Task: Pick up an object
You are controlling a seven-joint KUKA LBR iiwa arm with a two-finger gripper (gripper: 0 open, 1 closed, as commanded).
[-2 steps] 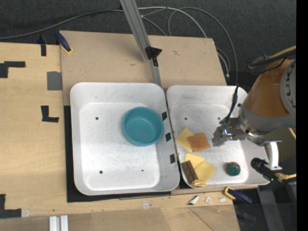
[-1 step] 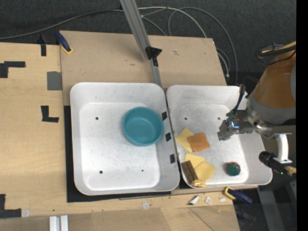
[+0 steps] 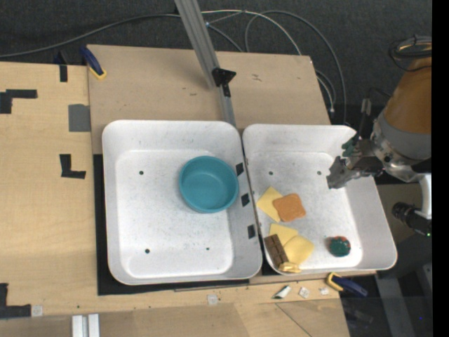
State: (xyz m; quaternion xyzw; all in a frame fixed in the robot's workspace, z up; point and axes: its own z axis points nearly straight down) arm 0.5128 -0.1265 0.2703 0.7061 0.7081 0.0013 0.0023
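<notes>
A tan wooden bench [image 3: 42,209] spans the frame; two white bins sit mid-frame, left bin [image 3: 126,258] and right bin [image 3: 295,142] touching; black tape marks [image 3: 68,167] lie at left; small clamps [image 3: 93,62] grip the board's edges.

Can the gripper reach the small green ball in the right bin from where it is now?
Probably yes. The gripper hangs over the right bin, and the green ball lies apart from the other pieces, with nothing between them.
</notes>
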